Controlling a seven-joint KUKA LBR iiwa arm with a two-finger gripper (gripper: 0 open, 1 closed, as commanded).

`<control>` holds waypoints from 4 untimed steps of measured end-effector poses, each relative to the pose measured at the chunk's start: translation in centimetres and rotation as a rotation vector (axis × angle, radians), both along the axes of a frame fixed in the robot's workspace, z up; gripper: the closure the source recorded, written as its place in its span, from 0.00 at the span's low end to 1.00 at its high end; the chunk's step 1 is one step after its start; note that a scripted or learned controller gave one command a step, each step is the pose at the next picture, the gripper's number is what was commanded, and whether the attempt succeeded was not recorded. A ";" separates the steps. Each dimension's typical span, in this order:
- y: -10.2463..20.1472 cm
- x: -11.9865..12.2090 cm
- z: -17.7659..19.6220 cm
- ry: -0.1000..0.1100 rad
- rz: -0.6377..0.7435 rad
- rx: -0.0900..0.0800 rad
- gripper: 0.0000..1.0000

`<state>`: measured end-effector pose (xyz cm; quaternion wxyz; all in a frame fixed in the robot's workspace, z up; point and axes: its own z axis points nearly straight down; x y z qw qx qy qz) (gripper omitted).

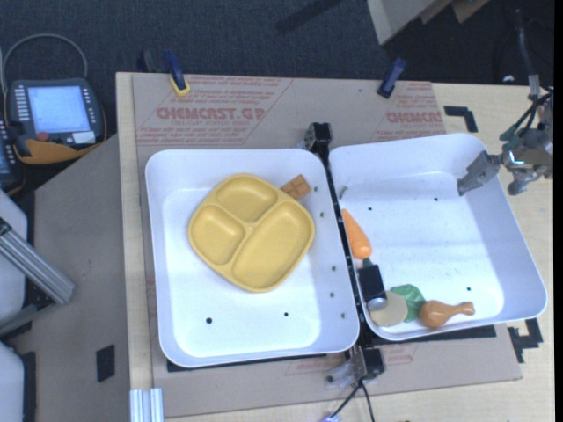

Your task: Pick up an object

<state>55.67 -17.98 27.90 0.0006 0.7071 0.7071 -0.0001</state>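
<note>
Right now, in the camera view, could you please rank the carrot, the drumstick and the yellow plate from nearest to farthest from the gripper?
From the gripper:
1. Carrot, right bin's left edge.
2. Drumstick, right bin's front.
3. Yellow plate, left bin.

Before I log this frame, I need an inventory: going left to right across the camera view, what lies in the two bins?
Yellow plate → wooden block → carrot → black block → drumstick. The gripper hangs over the right bin's far right corner. The green and tan pieces near the black block overlap, so I skip them.
</note>
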 end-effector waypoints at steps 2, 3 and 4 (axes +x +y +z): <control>-1.2 -0.2 -8.8 0.003 -0.001 0.001 0.00; -1.4 -1.3 -14.0 0.007 -0.001 0.003 0.00; -1.4 -1.1 -12.6 -0.001 -0.001 0.000 1.00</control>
